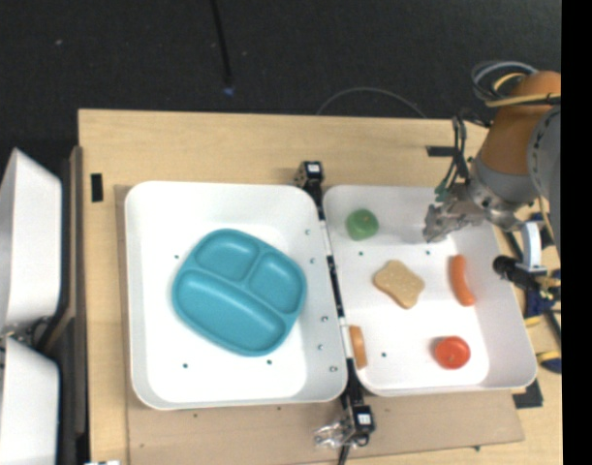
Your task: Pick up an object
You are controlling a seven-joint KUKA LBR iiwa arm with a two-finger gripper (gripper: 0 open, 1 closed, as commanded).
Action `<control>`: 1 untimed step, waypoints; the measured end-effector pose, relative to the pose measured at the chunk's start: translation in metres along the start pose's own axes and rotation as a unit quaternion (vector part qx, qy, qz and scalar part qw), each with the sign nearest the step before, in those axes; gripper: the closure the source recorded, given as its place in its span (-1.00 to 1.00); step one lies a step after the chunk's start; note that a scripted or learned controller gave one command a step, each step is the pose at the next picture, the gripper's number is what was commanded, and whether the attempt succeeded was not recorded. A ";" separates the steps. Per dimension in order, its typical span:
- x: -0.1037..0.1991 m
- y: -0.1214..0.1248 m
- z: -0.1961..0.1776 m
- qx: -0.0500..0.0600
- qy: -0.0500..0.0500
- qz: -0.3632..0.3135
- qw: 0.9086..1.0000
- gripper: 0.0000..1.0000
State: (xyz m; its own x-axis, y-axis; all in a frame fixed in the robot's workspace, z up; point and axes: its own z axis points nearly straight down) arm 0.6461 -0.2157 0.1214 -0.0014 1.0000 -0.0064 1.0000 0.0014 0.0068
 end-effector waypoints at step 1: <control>0.001 0.010 -0.062 -0.001 0.002 -0.001 1.000 1.00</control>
